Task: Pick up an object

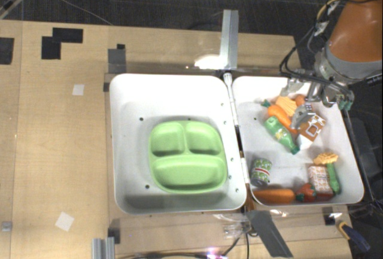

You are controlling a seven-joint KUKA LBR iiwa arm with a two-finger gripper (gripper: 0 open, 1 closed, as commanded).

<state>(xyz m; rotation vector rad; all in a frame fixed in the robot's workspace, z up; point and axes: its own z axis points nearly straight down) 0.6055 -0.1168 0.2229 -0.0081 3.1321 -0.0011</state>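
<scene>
My gripper point(315, 98) hangs under the orange-banded wrist over the far right part of the right bin point(354, 159). Right below and beside it lie an orange toy food piece point(282, 109), a brown and white carton point(312, 127) and a green bottle point(282, 134). Nothing shows as held. Nearer the front of that bin lie a green and purple can point(261, 171), a long orange piece point(274, 195), a red item point(306, 191), a pinkish packet point(319, 178) and a yellow piece point(326, 159).
The left bin point(122, 132) holds a green divided plate point(188, 155). A metal post point(230, 36) stands behind the divider between the bins. The wooden bench point(54, 150) stretches to the left, and cables hang beside the arm at the right.
</scene>
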